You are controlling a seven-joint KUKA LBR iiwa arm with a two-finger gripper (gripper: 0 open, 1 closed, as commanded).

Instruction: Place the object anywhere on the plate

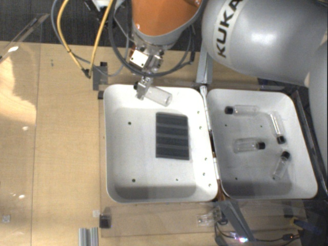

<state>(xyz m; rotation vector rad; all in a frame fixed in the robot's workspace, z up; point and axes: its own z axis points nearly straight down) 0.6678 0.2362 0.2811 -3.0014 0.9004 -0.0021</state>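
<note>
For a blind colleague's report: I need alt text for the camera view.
The grey-and-orange arm's pincer hangs over the left white bin's far edge, a clear plastic vial at its tip, short of the dark ribbed rectangular plate. Four similar vials lie in the right white bin.

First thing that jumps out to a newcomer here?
The big grey KUKA arm with its orange band fills the top, its end effector over the left bin's far rim by a clear vial. Next, the dark ribbed plate mid left bin, then four clear vials scattered in the right bin.
</note>
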